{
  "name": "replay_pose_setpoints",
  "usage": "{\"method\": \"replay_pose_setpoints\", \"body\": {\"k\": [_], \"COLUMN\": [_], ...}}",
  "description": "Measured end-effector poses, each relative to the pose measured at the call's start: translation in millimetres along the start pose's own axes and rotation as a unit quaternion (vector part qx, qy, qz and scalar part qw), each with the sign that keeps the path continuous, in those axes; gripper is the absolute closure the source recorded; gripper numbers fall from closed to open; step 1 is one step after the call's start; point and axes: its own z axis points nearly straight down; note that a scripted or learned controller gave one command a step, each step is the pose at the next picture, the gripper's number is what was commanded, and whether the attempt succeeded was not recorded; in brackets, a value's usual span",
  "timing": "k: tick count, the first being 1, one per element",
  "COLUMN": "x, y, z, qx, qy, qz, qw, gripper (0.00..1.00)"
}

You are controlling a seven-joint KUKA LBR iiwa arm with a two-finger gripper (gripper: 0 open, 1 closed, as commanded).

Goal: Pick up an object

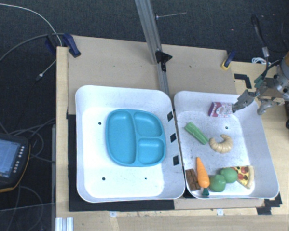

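Observation:
My gripper (pixel 253 104) hangs over the far right corner of the right bin (pixel 264 151), open, with nothing between its fingers (pixel 241 101). A small purple box (pixel 219 109) lies just left of it, near the bin's back wall. Further forward in that bin lie a green vegetable (pixel 196 132), a tan croissant (pixel 221 143), an orange carrot (pixel 202 172), a brown chocolate bar (pixel 192 179), a green fruit (pixel 223 179) and a pizza slice (pixel 244 175).
The left bin (pixel 87 148) holds a blue divided plate (pixel 135 137). A grey metal post (pixel 150 31) slants down from the top to the gap between the bins. A pendant with a screen (pixel 2 160) and cables lie off the bench at left.

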Motion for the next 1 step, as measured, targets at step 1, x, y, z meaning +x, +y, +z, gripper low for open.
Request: {"method": "replay_pose_setpoints", "body": {"k": [1], "x": [0.0], "y": [0.0], "z": [0.0], "qx": [0.0], "qy": [0.0], "qz": [0.0], "qw": [1.0], "gripper": [0.0]}}
